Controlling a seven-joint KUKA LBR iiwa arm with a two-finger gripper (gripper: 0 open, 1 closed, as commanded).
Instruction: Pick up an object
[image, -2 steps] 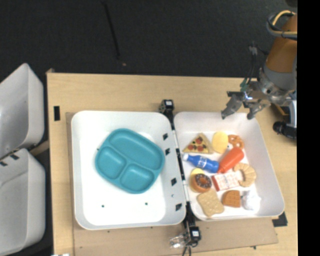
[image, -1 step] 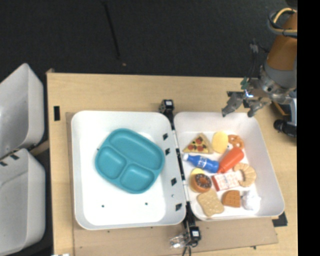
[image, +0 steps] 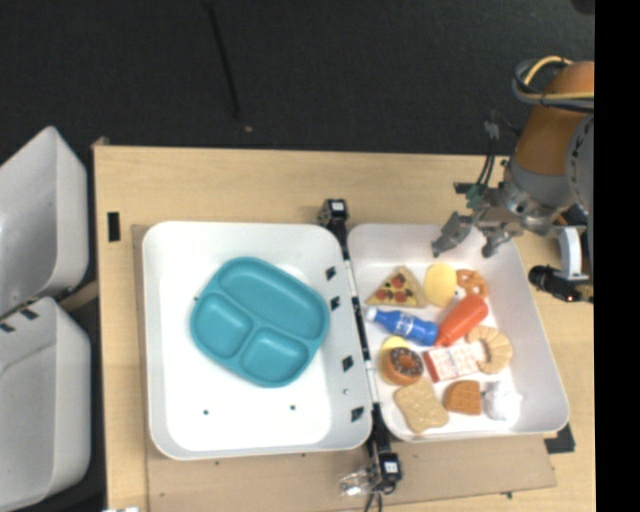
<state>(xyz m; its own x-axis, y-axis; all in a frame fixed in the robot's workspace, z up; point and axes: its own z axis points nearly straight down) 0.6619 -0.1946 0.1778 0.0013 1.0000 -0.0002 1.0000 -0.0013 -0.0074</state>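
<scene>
The right bin (image: 400, 245) holds several toy foods: a pizza slice (image: 397, 289), a yellow lemon (image: 440, 283), a pretzel (image: 471, 282), an orange carrot (image: 463, 319), a blue bottle (image: 404, 325), a doughnut (image: 402, 363), a red and white carton (image: 451, 360), a slice of toast (image: 421, 406) and a white crumpled piece (image: 502, 402). My gripper (image: 471, 238) hangs open over the bin's far right corner, above and just behind the lemon and pretzel. Nothing sits between its fingers (image: 447, 235).
The left bin (image: 170, 400) carries a teal compartment plate (image: 261, 320) near its middle. A ridge with black clips (image: 352, 330) divides the two bins. The grey arm with its orange band (image: 548, 140) comes in from the upper right. White chair shapes (image: 40, 300) stand left of the bench.
</scene>
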